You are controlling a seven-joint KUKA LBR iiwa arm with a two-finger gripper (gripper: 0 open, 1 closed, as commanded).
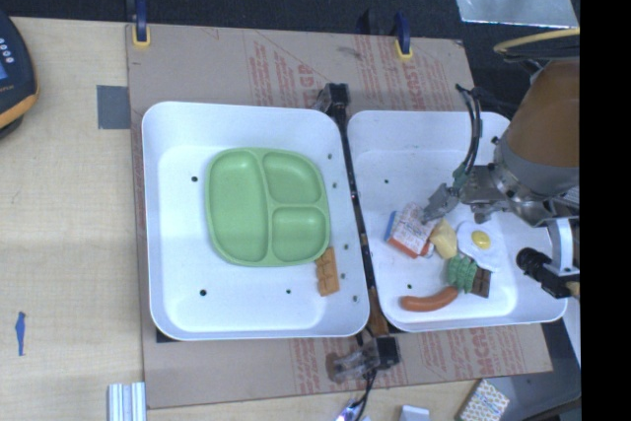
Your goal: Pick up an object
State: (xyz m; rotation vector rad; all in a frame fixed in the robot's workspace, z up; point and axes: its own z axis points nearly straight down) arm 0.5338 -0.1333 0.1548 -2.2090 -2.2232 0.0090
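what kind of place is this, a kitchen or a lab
Most likely a robot lab bench, not a kitchen: two white bins on clamped cardboard, toy food like a sausage, and a robot arm.

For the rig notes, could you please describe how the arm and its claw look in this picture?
The arm is a bulky rounded grey body with a broad orange band on top. A black cable loops off its left side. The claw is a small grey metal piece, too blurred for finer detail. No markings can be made out.

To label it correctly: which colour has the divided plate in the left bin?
Light green plate, seen clearly in the camera view.
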